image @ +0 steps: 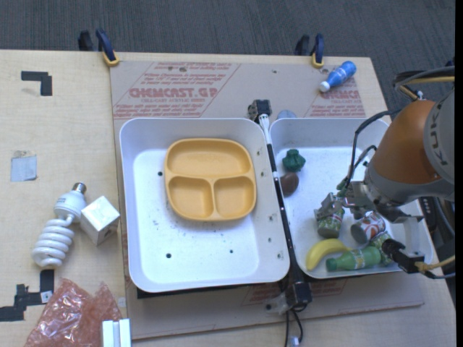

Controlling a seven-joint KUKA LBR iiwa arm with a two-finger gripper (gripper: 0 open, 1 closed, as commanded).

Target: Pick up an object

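Brown board (173, 85) printed "CHEMCAST G P" in red, tool (359, 210) low in right bin (318, 139), finger state unclear

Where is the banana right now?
The banana lies in the right bin, near its front edge, touching a green bottle on its right.

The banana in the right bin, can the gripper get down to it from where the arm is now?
Probably yes. The banana lies uncovered beside the green bottle, just left of the gripper, with nothing stacked on it.
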